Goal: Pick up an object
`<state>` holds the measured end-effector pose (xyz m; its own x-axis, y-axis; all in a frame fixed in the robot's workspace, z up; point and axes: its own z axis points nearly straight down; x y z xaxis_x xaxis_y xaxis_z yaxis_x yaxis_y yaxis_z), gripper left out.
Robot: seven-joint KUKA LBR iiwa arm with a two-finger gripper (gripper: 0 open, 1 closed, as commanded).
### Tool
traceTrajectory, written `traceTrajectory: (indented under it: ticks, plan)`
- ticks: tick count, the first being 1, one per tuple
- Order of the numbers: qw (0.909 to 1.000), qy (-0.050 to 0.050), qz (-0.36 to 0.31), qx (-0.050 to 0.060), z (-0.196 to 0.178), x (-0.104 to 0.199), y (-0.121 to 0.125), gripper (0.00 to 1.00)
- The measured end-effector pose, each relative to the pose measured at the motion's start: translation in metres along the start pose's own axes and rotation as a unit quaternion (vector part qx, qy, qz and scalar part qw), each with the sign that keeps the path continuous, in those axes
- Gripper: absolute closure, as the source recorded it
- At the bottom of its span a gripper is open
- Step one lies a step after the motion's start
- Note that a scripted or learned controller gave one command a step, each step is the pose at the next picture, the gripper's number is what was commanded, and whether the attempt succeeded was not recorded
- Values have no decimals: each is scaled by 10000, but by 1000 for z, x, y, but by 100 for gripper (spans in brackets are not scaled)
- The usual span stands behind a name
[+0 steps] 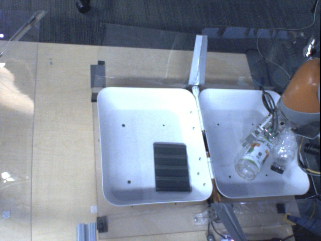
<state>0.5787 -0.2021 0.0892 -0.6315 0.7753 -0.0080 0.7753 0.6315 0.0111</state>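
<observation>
A grey arm (301,115) with a rounded orange band (303,87) and black cables (268,102) near its wrist.

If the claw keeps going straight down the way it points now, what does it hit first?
Most likely the clear plastic bottle lying in the right bin. The claw sits at the bottle's upper end, pointing down into that bin. Depth is unclear, so contact may already exist.
</observation>
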Motion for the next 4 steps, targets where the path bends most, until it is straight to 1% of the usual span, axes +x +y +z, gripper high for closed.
traceTrajectory:
  ticks: [1, 2, 3, 4]
  plan:
    - [10000, -29, 1, -40, -13, -1, 4, 100]
    - [10000, -26, 4, -36, -13, -1, 4, 0]
    - [9998, -21, -209, -12, -2, -1, 1, 0]
    - [9983, 0, -582, 11, 0, -7, 7, 0]
